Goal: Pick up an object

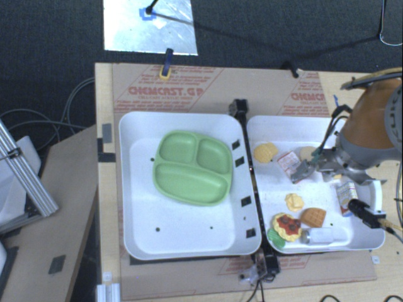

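Nearest the camera, along the near wall of the right white bin (362, 243), we log three items in a row: one toy pizza slice with red topping on a green base (284, 227), one brown toy waffle-like piece (313, 217) just right of it, and one small clear-white cylinder (319, 235) lying at the near rim. One yellow crinkled toy piece (294, 201) sits just far of the pizza. Toward the far left of the same bin we count one round yellow cookie-like toy (266, 151) and, beside it on the right, one small pink-and-white packet (288, 162). One small labelled jar or bottle (345, 197) lies near the right wall. That makes seven loose objects in the right bin.

The left white bin (135, 187) holds one pale green plastic divided tray (192, 167), three compartments, lying flat.

The gripper (304, 171) sits low over the middle of the right bin, pointing left. The pink-and-white packet lies just left and far of its tip, near or touching; we cannot tell which. We cannot tell the gripper's state from this view, and nothing is visibly held.

The grey arm with its orange band (374, 121) enters from the right, leaning down and leftward.
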Robot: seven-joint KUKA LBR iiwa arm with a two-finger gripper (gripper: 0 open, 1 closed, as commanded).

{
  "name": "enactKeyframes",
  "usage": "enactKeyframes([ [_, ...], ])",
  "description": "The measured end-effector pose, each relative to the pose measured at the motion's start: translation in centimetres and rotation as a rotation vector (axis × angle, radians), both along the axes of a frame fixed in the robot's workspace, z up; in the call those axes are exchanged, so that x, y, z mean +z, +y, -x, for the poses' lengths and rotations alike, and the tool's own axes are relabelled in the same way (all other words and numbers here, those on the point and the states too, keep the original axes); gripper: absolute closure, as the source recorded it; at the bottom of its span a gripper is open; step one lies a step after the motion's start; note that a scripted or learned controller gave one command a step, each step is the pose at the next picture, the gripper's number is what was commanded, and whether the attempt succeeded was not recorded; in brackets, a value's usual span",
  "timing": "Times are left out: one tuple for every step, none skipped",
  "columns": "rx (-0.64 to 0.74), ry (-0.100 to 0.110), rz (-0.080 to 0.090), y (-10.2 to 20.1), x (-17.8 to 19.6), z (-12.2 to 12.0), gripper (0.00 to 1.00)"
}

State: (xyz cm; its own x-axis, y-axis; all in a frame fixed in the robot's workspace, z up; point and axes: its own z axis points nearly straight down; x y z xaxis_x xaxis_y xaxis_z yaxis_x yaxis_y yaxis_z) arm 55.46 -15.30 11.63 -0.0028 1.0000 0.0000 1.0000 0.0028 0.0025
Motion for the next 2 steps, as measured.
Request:
enactKeyframes([
  [-0.002, 0.004, -0.001, 0.1, -3.3, 0.0, 0.0],
  [-0.002, 0.0, 0.0, 0.0, -2.1, -0.1, 1.0],
])
